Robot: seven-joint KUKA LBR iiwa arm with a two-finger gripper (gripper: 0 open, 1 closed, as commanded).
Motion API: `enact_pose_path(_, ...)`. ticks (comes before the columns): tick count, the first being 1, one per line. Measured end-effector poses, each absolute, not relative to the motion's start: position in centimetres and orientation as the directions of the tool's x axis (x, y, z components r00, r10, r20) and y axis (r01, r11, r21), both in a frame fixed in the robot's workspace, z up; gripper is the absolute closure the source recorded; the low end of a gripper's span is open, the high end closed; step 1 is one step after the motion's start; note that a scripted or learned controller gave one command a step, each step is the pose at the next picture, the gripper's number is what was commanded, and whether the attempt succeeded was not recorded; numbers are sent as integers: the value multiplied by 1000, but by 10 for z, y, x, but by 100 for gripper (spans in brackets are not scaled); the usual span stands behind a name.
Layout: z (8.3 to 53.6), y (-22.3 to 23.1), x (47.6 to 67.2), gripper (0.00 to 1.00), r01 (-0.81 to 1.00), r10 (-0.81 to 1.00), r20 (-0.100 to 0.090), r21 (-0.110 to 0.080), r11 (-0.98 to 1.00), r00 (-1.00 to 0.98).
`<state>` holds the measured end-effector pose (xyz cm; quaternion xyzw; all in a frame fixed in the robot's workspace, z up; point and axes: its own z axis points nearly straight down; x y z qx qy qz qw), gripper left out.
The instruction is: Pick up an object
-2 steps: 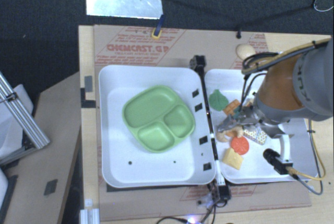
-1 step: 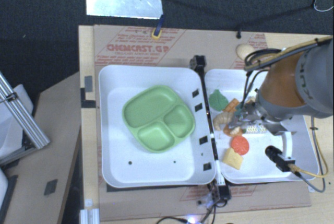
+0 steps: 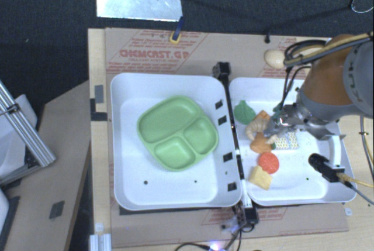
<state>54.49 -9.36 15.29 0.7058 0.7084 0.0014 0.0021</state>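
Observation:
My gripper [image 3: 273,129] hangs low over the left half of the right bin [image 3: 304,191], with the arm coming in from the right. Its tip sits right by a tan lumpy toy [image 3: 256,125] and just above an orange piece [image 3: 260,143]. A white patterned block [image 3: 286,141] lies directly under the wrist. Further left is a green toy [image 3: 244,110]. Nearer the front lie a red round piece [image 3: 269,162] and a yellow wedge [image 3: 260,177]. I cannot see any object between the fingers.
The left bin [image 3: 125,185] holds a green divided plate [image 3: 177,133]. A black divider with clips [image 3: 231,138] runs between the bins. A pale egg-shaped thing [image 3: 273,58] rests on the bench behind the right bin.

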Motion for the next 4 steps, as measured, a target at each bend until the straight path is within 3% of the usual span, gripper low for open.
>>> enact_pose_path(2, 226, -90, 547, 100, 1000, 1000, -1, 5, 5, -5)
enact_pose_path(4, 220, 16, 612, 100, 1000, 1000, 1, 4, 10, -10)
